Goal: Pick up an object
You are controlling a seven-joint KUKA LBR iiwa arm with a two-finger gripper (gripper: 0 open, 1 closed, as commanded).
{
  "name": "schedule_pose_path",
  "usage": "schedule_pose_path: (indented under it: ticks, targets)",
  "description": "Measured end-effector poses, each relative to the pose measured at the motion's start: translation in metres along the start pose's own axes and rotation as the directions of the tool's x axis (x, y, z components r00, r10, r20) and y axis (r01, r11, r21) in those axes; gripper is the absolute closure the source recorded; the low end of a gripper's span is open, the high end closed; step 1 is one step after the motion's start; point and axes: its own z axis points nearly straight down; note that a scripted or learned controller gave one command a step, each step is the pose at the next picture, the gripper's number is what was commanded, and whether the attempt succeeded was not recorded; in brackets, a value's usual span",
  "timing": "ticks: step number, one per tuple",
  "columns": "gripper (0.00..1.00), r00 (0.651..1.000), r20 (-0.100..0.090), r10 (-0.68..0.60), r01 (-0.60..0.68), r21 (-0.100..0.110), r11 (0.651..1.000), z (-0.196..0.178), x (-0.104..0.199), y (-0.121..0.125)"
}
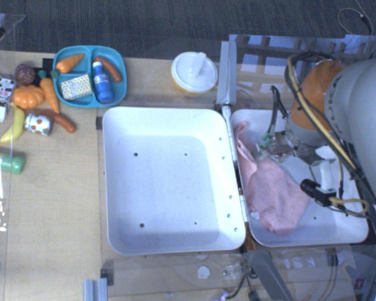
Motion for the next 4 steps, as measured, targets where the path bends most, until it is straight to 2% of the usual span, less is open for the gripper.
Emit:
schedule_pose_path:
  ticks: [1,2,3,4]
  targets:
    - [0.0,0.905,0.001,-0.425,0.425,-0.001,0.905,0.0,-0.007,0.014]
    - [0.0,0.962,0.0,-0.272,0.272,0.0,0.962,-0.001,-0.025,-0.052]
    - [0.0,0.997,0.0,0.08,-0.08,0.0,0.997,0.0,-0.015,-0.006]
    - [0.0,1.0,0.0,0.02,-0.02,0.002,1.0,0.001,-0.006,0.031]
